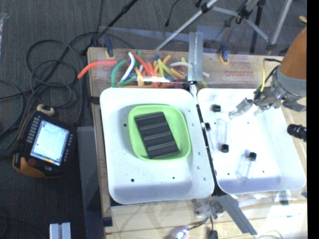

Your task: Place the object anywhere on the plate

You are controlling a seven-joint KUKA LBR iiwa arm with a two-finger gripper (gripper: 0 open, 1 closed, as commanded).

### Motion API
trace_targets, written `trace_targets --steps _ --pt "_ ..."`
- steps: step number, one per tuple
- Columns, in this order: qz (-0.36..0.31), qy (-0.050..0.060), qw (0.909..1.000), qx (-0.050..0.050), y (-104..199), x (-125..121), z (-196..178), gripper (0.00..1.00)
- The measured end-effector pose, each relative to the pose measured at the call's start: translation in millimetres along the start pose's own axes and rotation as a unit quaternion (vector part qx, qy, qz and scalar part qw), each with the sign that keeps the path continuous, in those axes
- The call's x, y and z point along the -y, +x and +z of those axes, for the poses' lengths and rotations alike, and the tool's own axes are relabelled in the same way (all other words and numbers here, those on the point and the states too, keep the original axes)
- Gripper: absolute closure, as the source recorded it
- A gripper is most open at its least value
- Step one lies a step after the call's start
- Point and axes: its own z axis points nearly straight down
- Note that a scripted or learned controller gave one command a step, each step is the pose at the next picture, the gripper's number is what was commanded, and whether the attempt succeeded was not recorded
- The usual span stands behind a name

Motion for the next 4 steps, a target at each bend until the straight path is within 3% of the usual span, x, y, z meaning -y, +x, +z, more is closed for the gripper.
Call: trace_targets --steps 1,2,3,4 --pt "0.064 -0.001 0.9979 0.002 6 43 -183 0.00" --pt "0.119 -0.001 0.9928 0.002 12 88 -237 0.00" --pt "0.181 0.000 0.9835 0.001 18 109 -174 0.00" --pt "0.197 0.001 0.9803 0.001 29 108 -91 0.00"
